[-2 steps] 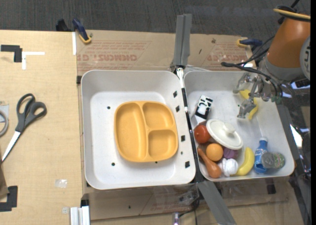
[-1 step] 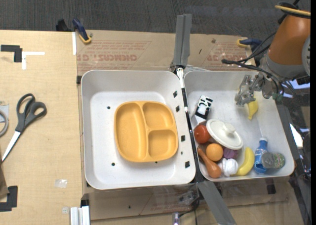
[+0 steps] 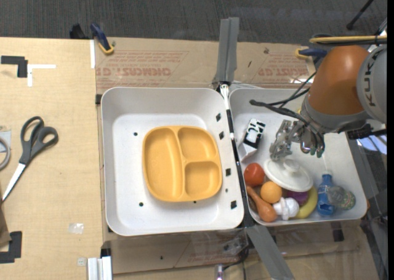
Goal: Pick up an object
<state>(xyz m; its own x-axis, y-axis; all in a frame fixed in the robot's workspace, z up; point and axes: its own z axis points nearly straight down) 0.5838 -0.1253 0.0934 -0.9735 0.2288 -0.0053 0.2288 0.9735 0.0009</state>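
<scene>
Camera view from above showed a white lid (image 3: 289,176) lying on the heap of toys at the near end of the right bin (image 3: 351,211), with the gripper (image 3: 297,142) hanging just above its far edge, nothing between its fingers; whether they were apart or together I could not tell. Beside the lid lay a tomato (image 3: 253,174), an orange (image 3: 270,192), a carrot (image 3: 261,207), a banana (image 3: 308,204) and a blue bottle (image 3: 326,196). The left bin (image 3: 123,211) held a yellow divided plate (image 3: 182,163). Scissors (image 3: 29,146) rested on the bench, well apart.
</scene>
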